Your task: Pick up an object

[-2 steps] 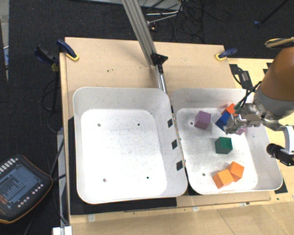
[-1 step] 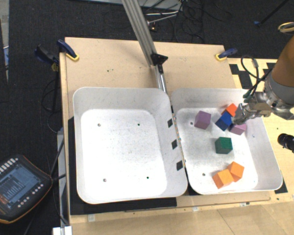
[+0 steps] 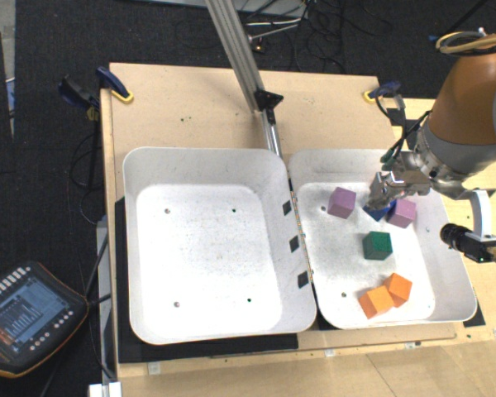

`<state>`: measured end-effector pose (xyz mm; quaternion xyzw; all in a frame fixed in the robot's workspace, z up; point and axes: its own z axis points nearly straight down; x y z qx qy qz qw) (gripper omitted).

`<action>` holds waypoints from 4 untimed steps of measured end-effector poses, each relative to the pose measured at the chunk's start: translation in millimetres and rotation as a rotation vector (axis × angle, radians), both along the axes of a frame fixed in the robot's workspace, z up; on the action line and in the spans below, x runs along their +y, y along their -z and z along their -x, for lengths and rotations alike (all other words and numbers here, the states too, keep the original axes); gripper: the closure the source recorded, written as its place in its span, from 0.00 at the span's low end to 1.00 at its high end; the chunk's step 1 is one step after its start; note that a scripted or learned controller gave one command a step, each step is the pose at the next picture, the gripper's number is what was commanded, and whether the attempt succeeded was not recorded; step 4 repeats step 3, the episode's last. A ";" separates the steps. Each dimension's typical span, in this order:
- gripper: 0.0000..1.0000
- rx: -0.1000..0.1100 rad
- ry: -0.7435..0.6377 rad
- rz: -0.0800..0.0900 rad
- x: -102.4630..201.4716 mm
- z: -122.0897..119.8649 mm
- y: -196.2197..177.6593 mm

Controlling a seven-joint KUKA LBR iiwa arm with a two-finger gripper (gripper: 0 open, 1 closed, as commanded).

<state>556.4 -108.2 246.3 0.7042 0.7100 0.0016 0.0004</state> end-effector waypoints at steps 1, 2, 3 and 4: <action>1.00 0.004 0.000 0.000 53.0 2.0 12.8; 1.00 0.002 0.000 0.000 99.6 2.4 6.0; 1.00 0.004 0.000 0.000 153.4 7.4 18.5; 1.00 0.004 0.000 0.000 153.4 7.4 18.5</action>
